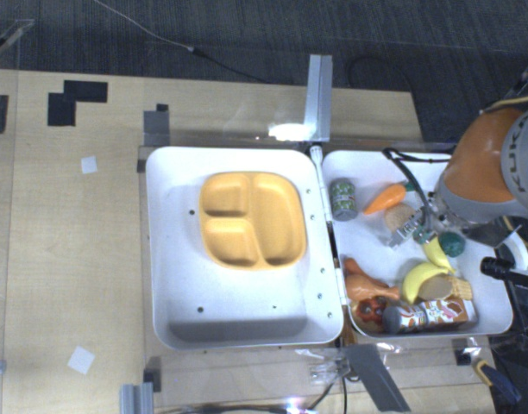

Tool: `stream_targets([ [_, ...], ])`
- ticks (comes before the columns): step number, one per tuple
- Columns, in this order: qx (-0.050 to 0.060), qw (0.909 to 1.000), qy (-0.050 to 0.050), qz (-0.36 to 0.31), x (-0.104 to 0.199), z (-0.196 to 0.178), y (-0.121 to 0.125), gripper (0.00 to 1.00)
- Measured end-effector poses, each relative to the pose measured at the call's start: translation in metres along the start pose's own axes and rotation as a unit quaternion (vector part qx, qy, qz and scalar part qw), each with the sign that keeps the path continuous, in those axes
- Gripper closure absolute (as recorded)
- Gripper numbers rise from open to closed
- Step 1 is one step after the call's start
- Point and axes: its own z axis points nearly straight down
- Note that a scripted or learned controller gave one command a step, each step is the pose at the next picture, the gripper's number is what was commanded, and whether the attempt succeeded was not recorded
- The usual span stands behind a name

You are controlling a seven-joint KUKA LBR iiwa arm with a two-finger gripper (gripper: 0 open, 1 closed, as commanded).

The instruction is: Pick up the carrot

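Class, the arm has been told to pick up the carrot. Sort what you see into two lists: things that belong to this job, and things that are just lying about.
Belongs to the job:
carrot
gripper
right bin

Just lying about:
yellow divided plate
left bin
small can
banana
bottle

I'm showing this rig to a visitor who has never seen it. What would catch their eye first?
Probably the yellow divided plate, alone in the left bin. Next, the arm's orange band at the right, its tool low over the crowded right bin, just below the carrot. Bananas and a small can lie there too.
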Motion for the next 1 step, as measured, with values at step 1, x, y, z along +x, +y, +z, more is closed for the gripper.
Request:
stream_targets([
  [1,0.001,0.9859,0.001,0.167,0.0057,0.0018,0.0662,1.00],
])
